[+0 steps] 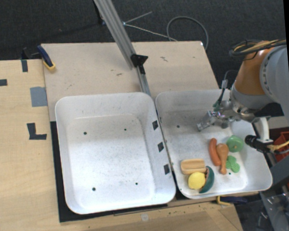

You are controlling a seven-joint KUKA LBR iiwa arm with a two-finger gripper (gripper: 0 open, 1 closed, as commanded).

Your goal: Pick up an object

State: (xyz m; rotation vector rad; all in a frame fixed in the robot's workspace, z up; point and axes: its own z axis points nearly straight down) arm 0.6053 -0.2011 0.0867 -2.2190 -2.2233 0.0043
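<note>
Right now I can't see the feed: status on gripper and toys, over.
Gripper low over right bin, nothing between fingers. Toys clustered at near corner: carrot, hot dog, lemon. Left bin beside it. Nothing blocking.

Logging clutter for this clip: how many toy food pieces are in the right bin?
5, clustered at the right bin's near end: a bun, a yellow ball beside a green wedge, a carrot, and a green piece. Some overlap, so more may be hidden.
</note>
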